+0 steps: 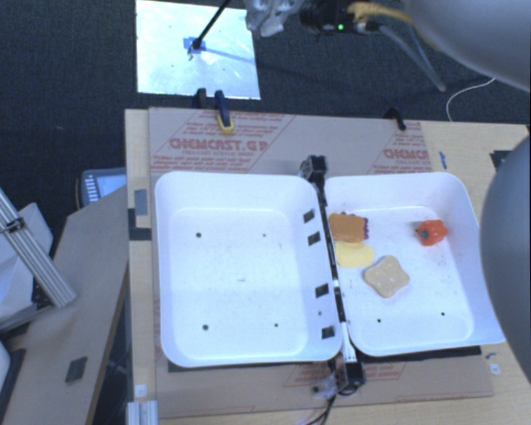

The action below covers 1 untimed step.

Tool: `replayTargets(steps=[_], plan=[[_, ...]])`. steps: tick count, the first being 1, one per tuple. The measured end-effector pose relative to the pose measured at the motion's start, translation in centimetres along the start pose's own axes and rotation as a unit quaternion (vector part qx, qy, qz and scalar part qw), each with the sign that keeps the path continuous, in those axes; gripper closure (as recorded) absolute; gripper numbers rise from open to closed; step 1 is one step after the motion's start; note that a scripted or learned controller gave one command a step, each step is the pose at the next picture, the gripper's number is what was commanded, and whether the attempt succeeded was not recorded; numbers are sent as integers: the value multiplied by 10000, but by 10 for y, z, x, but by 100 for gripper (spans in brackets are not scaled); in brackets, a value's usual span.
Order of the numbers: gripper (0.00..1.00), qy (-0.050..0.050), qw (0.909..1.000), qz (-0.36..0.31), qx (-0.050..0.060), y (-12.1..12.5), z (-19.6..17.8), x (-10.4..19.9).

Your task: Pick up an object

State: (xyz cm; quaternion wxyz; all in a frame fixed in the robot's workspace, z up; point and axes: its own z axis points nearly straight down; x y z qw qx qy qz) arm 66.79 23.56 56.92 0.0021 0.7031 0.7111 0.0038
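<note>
The grey arm [508, 249], nearest the lens and out of focus, is seen filling the 3 o'clock edge and sweeping across the 1 o'clock corner. Beneath it, a brown printed board [216, 143] is laid over the bench, and two shallow white bins are set on it side by side, touching along a clipped seam at the centre. The left bin [241, 278] is placed toward 9 o'clock, the right bin [415, 328] toward 3 o'clock. A shiny metal sheet [166, 50] is seen on the dark floor at 11 o'clock.

All four loose items are gathered in the right bin. A pale toast-shaped piece [386, 276] is found near that bin's middle. A flat yellow slice [354, 255] lies just beside it at 10 o'clock, close to the seam. An orange-brown piece with a purple edge [348, 227] is set at 12 o'clock of the slice, touching or overlapping it. A small red-orange item [430, 232] is placed well apart at 3 o'clock of these.

The gripper [267, 17] is held at 12 o'clock, beyond the bench and well clear of both bins. Whether it is spread or pressed together cannot be told; nothing is seen in its grasp.
</note>
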Motion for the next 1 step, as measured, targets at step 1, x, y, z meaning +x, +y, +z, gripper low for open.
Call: replayTargets(steps=[1], plan=[[0, -1, 10000, -2, 4, 0, 0, 0]])
